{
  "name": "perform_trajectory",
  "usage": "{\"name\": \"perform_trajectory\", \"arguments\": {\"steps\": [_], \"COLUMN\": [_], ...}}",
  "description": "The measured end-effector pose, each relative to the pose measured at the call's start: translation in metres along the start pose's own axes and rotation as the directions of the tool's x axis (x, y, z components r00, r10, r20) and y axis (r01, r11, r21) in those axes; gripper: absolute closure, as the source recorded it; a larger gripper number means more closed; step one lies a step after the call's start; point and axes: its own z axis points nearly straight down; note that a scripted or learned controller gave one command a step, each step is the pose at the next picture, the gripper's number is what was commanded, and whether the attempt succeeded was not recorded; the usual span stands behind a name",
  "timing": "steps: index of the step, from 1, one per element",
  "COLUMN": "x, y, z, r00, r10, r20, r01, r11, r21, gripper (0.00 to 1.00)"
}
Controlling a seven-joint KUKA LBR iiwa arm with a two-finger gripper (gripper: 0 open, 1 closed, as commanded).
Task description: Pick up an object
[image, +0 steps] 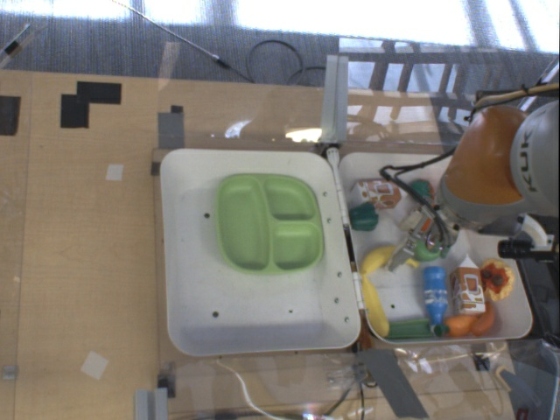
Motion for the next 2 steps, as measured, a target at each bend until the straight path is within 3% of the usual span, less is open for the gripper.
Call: {"name": "perform_trajectory", "arguments": {"steps": [1, 2], "x": [0.024, 0.021], "y": [-0.057, -0.054], "z": [-0.001, -0.014], "r00": [1.0, 1.0], "r10": [0.015, 0.009], "r20": [0.001, 0.011], "r01": [-0.015, -0.009], "r11": [1.0, 1.0], "r21": [0.001, -0.002], "gripper": [0.0, 1.0]}}
